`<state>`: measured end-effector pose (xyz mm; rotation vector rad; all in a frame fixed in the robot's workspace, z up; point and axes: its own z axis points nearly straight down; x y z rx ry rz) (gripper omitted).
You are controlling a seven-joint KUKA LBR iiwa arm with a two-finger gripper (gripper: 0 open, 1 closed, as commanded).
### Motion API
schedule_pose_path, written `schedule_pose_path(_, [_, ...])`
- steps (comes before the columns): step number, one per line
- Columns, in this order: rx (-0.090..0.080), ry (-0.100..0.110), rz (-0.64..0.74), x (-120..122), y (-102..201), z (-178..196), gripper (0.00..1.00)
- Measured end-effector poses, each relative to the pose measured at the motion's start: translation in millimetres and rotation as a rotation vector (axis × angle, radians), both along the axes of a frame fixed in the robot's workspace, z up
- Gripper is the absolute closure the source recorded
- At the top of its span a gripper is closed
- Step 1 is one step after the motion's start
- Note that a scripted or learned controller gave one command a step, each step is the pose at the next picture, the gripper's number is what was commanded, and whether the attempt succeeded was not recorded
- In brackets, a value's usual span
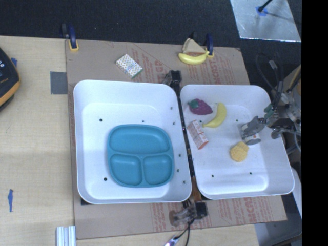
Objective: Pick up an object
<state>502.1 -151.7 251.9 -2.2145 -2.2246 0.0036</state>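
Arm is cut off at the frame's right edge; only wrist hardware and the gripper (251, 132) show, low-res and cluttered w/ cables. Cannot tell from this view how the pincer stands, and nothing is seen held in it.

Right bin (256, 186): holds four items. Purple grape-like toy (200, 106) sits at upper left, w/ a yellow banana (218, 116) just beside it to the right. A small red-and-white carton (197, 134) lies near the bin's left wall, tilted. A yellow crumbly piece (239, 151), identity unclear, lies just below the gripper, near it but apart. Candidate pick items are all in this bin.

Left bin (84, 137): holds one blue divided tray (140, 155) w/ three compartments, lying flat approx. at centre.

Surroundings: bins rest on a cardboard sheet (230, 217) clamped at the far edge. On the cardboard beyond the bins: a small patterned packet (128, 65) and a second banana (192, 58) w/ a sandwich-like toy (193, 46) touching it. A yellow-black device (7, 78) is cut off at the left edge. Wiring shows between the bins at the near edge.
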Motion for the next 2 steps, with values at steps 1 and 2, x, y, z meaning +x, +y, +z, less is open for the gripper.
schedule_pose_path(1, [-0.001,0.001,0.000,6.6,-19.4,-78.5,0.00])
schedule_pose_path(2, [0.000,0.001,0.001,11.7,-17.0,-160.8,0.00])
